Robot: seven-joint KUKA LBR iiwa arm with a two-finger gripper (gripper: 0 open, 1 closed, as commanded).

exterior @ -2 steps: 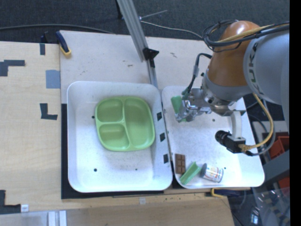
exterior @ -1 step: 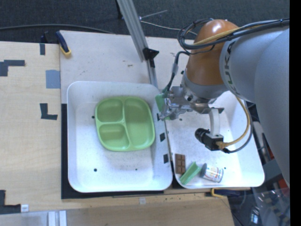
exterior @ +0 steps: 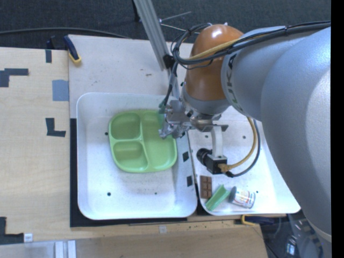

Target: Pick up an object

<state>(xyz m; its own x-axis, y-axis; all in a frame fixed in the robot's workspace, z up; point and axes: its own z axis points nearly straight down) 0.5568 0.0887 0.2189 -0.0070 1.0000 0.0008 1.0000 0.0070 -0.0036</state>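
A light green divided plate (exterior: pixel 141 142) lies in the left bin (exterior: pixel 94 198), near its right wall. My gripper (exterior: pixel 170 123) hangs over the plate's right rim, below the orange band of the arm. The arm's bulk hides most of the fingers. In the right bin (exterior: pixel 274 198) near the front lie a small brown block (exterior: pixel 206 185), a green wedge-shaped piece (exterior: pixel 216 197) and a small white jar (exterior: pixel 243 198) on its side.
The big grey arm covers most of the right bin and the upper right of the view. A metal rail (exterior: pixel 149 20) slants down behind the bins. A blue and yellow clamp (exterior: pixel 72 50) sits at the bench's back left.
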